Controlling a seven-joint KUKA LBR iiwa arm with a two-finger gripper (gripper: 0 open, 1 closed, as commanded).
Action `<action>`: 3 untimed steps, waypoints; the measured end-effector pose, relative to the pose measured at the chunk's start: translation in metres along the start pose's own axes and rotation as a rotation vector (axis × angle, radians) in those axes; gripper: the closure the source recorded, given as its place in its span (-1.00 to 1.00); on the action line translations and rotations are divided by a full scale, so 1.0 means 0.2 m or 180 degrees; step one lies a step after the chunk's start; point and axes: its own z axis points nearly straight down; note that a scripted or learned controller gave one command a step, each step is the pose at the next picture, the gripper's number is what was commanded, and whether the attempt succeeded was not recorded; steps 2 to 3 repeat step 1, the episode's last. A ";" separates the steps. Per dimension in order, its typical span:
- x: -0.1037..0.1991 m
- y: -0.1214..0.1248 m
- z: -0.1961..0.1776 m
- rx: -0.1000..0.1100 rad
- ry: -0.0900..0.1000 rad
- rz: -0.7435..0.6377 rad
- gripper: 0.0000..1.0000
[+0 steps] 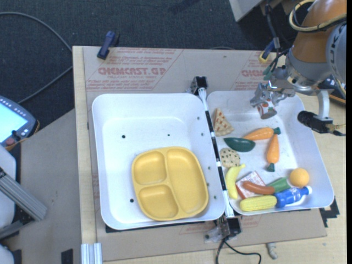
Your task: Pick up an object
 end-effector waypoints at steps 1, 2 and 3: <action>0.29 -0.17 -0.08 0.0014 0.0004 0.0002 1.00; 0.29 -0.17 -0.08 0.0014 0.0004 0.0002 1.00; 0.29 -0.17 -0.08 0.0014 0.0004 0.0002 1.00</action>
